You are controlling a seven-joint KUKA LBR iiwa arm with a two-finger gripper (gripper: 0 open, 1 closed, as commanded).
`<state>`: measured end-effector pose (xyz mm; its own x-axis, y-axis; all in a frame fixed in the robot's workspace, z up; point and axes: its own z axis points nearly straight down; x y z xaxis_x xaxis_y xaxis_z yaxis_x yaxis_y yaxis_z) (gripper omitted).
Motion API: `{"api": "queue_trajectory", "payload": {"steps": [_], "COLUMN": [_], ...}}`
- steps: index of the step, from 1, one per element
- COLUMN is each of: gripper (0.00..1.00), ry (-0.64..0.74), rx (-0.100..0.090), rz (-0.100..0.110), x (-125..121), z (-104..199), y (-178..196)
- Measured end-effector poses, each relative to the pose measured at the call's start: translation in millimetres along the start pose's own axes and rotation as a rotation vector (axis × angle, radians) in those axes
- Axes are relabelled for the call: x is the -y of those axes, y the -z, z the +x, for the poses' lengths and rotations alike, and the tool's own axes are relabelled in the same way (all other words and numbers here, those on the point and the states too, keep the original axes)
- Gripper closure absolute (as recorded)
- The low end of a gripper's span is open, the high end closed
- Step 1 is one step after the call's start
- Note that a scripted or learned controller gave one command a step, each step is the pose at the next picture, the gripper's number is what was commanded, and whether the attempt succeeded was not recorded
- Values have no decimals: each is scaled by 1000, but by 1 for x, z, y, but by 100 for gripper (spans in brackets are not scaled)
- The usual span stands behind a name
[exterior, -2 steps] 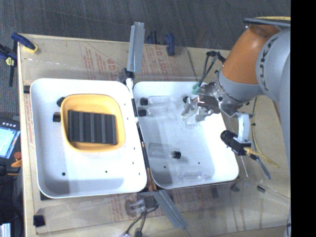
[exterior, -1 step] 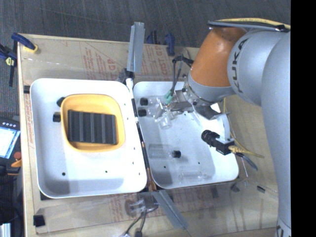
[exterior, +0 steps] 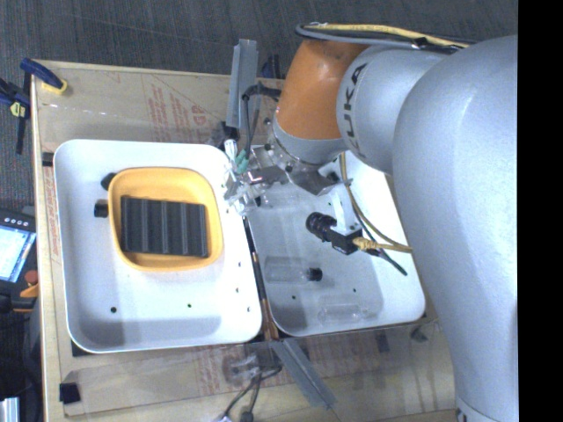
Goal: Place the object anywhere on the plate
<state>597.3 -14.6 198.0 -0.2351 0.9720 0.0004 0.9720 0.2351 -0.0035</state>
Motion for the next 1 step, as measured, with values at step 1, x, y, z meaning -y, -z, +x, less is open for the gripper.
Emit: {"api": "queue_trajectory", "payload": {"steps": [1], "gripper": [0], "ry": [0], "rx": [0], "rz": [0], "x": [0], "z": [0], "y": [0]}}
